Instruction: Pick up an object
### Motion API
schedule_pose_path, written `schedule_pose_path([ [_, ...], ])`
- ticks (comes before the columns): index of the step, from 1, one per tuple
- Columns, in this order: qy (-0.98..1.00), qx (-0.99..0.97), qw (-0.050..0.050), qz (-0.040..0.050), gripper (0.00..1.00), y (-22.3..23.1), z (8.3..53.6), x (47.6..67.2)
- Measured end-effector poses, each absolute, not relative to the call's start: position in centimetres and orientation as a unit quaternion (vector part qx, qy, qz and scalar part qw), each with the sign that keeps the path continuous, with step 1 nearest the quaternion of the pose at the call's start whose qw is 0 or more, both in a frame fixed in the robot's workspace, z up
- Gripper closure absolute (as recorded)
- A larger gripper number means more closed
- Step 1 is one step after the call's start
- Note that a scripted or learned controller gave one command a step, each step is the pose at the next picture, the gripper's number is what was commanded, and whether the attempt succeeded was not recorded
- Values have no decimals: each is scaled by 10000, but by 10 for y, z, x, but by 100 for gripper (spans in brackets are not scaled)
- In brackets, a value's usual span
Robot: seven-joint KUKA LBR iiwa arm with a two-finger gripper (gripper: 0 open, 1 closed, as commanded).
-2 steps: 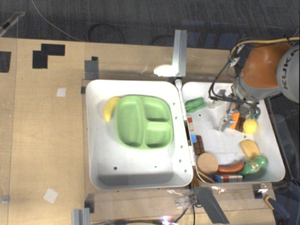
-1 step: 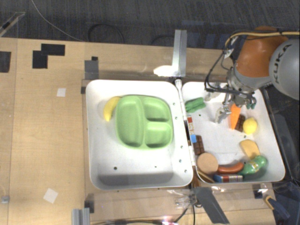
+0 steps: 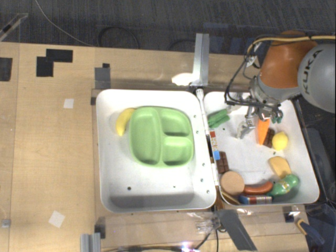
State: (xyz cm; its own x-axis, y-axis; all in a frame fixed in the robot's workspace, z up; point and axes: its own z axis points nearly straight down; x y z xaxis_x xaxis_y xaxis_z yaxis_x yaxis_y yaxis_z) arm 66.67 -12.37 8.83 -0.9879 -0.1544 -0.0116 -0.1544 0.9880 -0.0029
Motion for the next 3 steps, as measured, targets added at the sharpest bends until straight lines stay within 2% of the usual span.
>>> schedule_pose_path([
  [1,9949,-1010,54,-11,0,-123,88,656],
  [2,9946,-1024,140,-31,100,-122,104,661],
  [3,9181,-3962,70,-43,100,-207,202,672],
])
